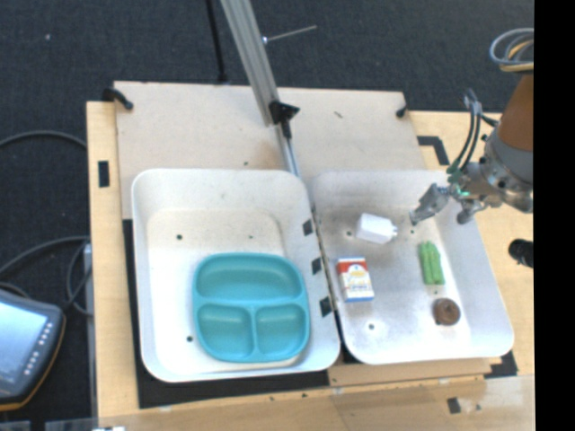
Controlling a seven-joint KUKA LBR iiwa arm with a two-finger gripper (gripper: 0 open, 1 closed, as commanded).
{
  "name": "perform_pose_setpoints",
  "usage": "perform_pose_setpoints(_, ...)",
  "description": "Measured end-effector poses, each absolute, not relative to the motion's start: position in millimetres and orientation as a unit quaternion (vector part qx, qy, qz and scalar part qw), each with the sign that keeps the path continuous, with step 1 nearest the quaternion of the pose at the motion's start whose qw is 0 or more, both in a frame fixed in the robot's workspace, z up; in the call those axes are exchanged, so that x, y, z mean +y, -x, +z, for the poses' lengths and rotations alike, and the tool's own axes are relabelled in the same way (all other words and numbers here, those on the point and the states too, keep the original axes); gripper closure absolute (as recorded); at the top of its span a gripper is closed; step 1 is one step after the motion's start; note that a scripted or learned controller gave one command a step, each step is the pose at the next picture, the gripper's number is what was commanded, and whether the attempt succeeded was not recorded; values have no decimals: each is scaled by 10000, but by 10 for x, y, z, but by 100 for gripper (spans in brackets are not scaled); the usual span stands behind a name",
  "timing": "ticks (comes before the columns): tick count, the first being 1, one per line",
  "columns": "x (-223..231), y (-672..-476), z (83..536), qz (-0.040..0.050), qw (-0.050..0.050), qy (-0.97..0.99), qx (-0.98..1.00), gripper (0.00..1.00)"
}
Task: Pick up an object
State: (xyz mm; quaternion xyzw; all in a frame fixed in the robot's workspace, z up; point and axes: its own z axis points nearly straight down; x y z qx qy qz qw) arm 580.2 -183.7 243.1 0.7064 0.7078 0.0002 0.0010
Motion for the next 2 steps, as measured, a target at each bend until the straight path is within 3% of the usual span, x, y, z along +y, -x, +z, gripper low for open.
perform_pose_setpoints(1,-1108,-5731,3063,32,27,-7037,7105,0)
perform_pose_setpoints(2,-1159,-5726,3132,10,20,-7053,7089,100)
